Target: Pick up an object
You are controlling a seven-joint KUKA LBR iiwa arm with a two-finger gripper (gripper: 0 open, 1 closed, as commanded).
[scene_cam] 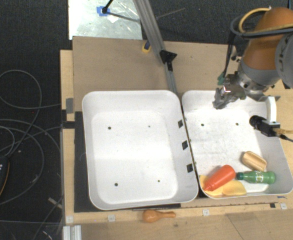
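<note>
Arm enters from the right; the tool sits over the far end of the right bin, near its rim; whether it is wide or narrow cannot be told from this angle; nothing is seen in its grip.

Candidate objects lie clustered at the bin's near end, well apart from the tool: a carrot resting on a yellow piece, a green bottle just beside them, a tan block near the bottle. Left bin noted. A tan object lies on the worktop outside the bins.

Recommendation, as judgement: travel to the near end before descending; choose the block, which stands clearest of its neighbours; align across its short side; the carrot and bottle look likely to roll or be nudged against the wall; descend centred, close only once fully astride.
</note>
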